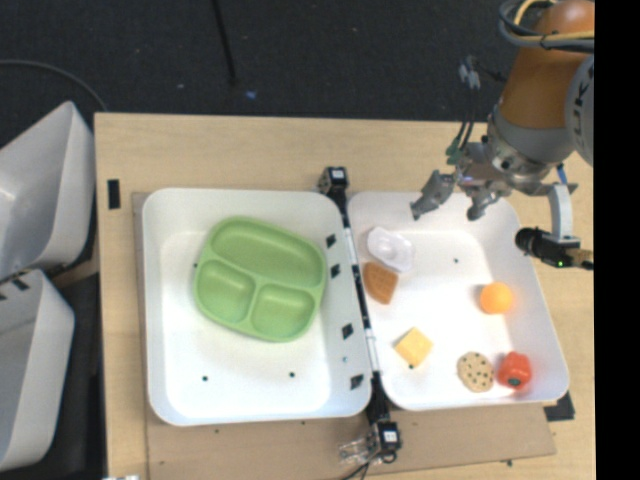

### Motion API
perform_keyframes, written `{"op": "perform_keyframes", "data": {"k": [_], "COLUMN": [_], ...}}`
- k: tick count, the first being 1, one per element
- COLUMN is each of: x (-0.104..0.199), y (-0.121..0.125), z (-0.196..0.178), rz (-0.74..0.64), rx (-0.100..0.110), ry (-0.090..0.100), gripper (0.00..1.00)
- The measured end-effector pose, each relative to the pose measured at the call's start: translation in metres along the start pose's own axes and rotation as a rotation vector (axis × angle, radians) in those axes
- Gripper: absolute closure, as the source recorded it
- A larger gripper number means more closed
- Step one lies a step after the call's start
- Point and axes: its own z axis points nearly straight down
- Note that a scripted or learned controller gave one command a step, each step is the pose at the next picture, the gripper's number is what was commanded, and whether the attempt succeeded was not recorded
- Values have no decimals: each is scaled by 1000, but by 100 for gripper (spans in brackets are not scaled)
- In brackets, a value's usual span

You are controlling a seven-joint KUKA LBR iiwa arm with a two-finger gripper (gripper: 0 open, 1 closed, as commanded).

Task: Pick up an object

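My gripper (pixel 455 198) hangs open over the far edge of the right bin (pixel 440 388), with nothing between its two grey fingers. Below and left of it lies a small white cup (pixel 390 248) on its side, touching a brown bread-like piece (pixel 380 282). Further forward sit a yellow cheese wedge (pixel 413 347), a chocolate-chip cookie (pixel 475 371) and a red pepper (pixel 514 369). An orange ball (pixel 496 298) rests near the bin's right wall.
The left bin (pixel 170 388) holds a green divided plate (pixel 260 279). A row of black clips runs along the seam between the bins. White containers (pixel 40 198) stand off the bench at the far left.
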Motion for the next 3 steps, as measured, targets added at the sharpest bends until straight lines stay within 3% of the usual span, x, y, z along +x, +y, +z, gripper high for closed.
{"op": "perform_keyframes", "data": {"k": [1, 3], "x": [0, 1], "y": [2, 16], "z": [-8, 96], "rz": [-2, -1], "rx": [-14, -8], "ry": [-1, -2], "gripper": [0, 0]}}
